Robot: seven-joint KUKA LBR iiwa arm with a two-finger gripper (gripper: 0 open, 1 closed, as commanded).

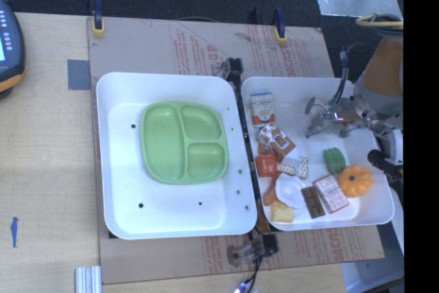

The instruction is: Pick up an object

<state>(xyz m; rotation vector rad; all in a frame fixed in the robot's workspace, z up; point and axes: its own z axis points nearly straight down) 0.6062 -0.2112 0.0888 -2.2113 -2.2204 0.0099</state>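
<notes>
My gripper [314,119] hovers over the upper middle of the right bin [295,87], reaching in from the right. Its fingers are spread with only bare bin floor between them. Several small items lie below and left of it: a small printed box [261,108], a brown-and-white packet [276,141], a red piece [266,165], a green piece [335,160], an orange pumpkin [355,180], a red-and-white packet [330,193], a brown bar [312,202] and a yellow wedge [281,213]. The gripper touches none of them.
The left bin [120,206] holds a green divided plate [184,142]. A black bracket [234,68] sits between the bins at the back. A handheld controller [9,44] lies at the far left of the bench. The arm's body [381,75] stands over the right bin's right edge.
</notes>
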